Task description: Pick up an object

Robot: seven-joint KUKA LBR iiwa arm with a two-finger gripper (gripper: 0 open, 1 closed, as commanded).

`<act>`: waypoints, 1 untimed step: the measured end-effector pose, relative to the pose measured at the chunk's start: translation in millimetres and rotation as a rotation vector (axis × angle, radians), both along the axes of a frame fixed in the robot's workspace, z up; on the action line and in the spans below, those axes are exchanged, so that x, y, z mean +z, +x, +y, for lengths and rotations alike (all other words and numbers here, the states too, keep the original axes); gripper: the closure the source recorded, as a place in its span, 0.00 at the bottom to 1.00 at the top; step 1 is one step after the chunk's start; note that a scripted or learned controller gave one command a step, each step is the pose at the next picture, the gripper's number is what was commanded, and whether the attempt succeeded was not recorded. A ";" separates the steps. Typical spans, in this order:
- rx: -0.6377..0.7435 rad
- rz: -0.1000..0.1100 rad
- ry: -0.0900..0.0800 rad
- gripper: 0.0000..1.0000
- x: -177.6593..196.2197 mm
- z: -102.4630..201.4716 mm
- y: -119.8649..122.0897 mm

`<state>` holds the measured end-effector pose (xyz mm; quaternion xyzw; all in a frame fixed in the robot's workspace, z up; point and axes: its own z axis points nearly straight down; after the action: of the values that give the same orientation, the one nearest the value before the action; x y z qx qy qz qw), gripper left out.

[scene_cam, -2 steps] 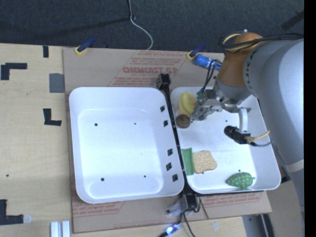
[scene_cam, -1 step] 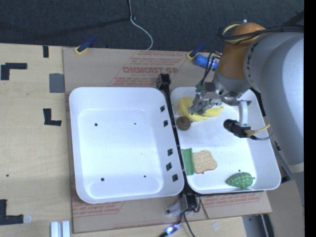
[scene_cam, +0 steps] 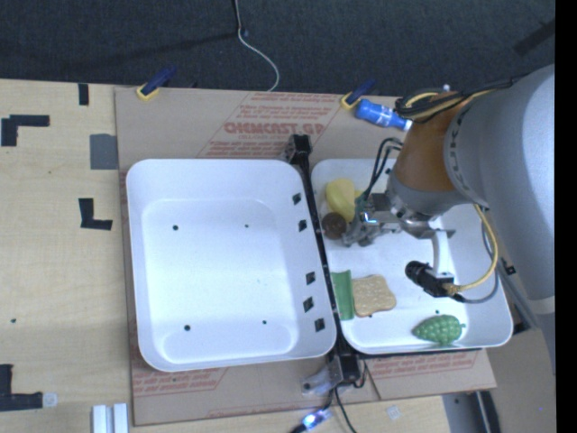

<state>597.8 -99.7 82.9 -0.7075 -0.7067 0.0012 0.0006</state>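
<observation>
The right bin (scene_cam: 478,332) holds a yellow rounded object (scene_cam: 341,194) at its upper left, with a small brown round object (scene_cam: 334,225) just below it. A green strip (scene_cam: 342,294) lies along the bin's left wall beside a tan cracker-like piece (scene_cam: 371,295). A green bumpy object (scene_cam: 439,329) rests near the front right corner. My gripper (scene_cam: 362,226) hangs low over the bin's upper left part, right beside the brown object and below the yellow one. The wrist hides its tips.
The left bin (scene_cam: 216,174) stands beside the right one, with a black divider (scene_cam: 308,233) between them. The grey arm with its orange band (scene_cam: 424,156) covers the right bin's upper right. Blue and yellow clamps (scene_cam: 374,111) sit at the board's back edge.
</observation>
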 end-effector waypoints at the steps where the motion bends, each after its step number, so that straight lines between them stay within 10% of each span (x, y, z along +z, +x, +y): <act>1: 0.004 -0.010 0.000 1.00 77.0 7.2 27.3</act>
<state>625.1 -92.5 159.9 -0.7060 -0.7082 -0.0023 -0.0028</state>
